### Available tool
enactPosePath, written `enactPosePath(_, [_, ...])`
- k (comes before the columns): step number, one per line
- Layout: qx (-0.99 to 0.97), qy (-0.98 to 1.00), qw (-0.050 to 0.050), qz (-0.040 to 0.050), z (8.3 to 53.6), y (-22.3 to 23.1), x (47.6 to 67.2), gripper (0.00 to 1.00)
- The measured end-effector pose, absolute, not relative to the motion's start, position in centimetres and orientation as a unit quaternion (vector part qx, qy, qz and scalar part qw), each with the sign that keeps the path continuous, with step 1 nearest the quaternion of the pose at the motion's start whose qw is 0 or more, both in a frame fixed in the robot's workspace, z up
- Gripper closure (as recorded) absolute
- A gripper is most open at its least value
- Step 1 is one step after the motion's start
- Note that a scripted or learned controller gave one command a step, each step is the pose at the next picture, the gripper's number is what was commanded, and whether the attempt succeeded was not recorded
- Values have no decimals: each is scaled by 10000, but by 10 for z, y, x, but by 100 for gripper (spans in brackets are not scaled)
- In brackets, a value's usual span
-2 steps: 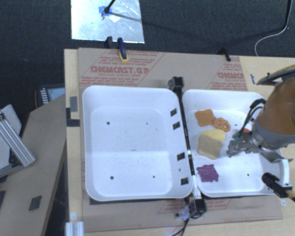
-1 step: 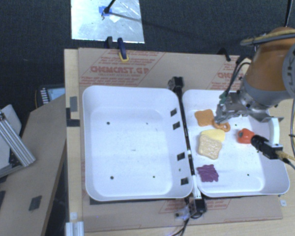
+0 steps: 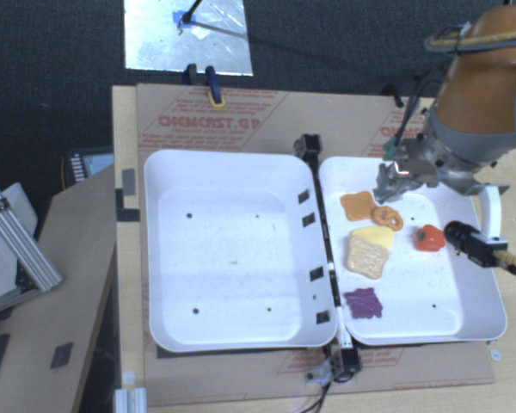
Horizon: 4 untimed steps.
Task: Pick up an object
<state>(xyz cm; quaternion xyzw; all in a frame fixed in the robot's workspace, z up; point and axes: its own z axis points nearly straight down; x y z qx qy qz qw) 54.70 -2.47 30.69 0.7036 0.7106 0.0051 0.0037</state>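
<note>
Above the right white bin (image 3: 477, 317), the grey gripper (image 3: 389, 189) hovers, jaws unclear, near a small orange pretzel-shaped ring (image 3: 388, 218) lying flat, long axis running left-right

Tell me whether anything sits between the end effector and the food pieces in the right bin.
Nothing visible does. The end effector hangs over the right bin, right above the pretzel and beside the orange slice. The bread, tomato and purple piece lie uncovered nearer the camera.
</note>
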Motion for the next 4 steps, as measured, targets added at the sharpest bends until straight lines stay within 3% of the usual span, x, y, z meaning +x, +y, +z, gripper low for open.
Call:
enactPosePath(1, [7031, 7110, 12, 38, 352, 45, 518, 100])
enactPosePath(2, [7030, 7112, 12, 43, 412, 107, 501, 100])
enactPosePath(3, [7033, 7109, 0, 25, 434, 167, 486, 100])
enactPosePath(4, [7038, 7103, 19, 68, 529, 224, 512, 100])
